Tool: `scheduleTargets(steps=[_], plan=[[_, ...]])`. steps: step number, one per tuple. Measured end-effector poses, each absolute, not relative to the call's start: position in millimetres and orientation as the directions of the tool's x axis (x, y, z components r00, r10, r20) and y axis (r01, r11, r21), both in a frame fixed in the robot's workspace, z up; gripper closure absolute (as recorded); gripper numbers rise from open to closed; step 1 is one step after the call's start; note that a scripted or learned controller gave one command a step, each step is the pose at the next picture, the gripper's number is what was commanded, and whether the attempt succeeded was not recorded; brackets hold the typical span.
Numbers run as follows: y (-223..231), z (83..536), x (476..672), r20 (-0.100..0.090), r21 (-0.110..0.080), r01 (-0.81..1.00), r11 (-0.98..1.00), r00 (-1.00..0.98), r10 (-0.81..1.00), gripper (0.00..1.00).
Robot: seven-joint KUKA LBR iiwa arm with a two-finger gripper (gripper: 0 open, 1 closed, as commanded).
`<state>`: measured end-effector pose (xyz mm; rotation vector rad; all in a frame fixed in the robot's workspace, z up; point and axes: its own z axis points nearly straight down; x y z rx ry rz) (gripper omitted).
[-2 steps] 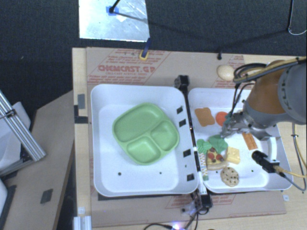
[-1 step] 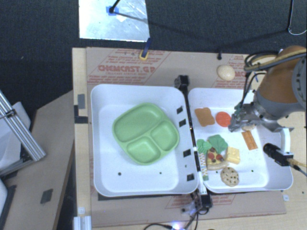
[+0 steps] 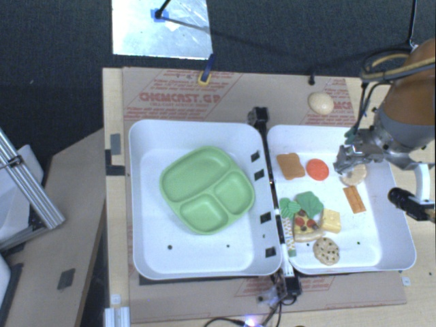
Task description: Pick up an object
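Observation:
In the right bin (image 3: pixel 381 251) lie several toy foods: a brown toast slice (image 3: pixel 291 165), a red-orange disc (image 3: pixel 317 169), an orange stick (image 3: pixel 353 199), green broccoli (image 3: pixel 308 204), a pizza slice (image 3: pixel 306 227), a yellow cheese cube (image 3: pixel 331 221) and a chocolate-chip cookie (image 3: pixel 327 251). My gripper (image 3: pixel 349 163) hangs low over the bin's upper right part, right above a pale round piece (image 3: pixel 354 176). That piece is partly hidden under the gripper.
The left bin (image 3: pixel 150 251) holds a green three-compartment plate (image 3: pixel 207 189). A beige egg-shaped object (image 3: pixel 321 102) lies on the bench behind the right bin. A black divider (image 3: pixel 269 189) runs between the bins. The arm's body fills the upper right.

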<state>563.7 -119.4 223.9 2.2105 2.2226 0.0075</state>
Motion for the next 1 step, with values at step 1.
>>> scheduleTargets(steps=[1], plan=[[-119.4, 224.4, 564.5, 0.000, 0.002, 1.000, 0.005, -0.005, 1.000, 1.00]])
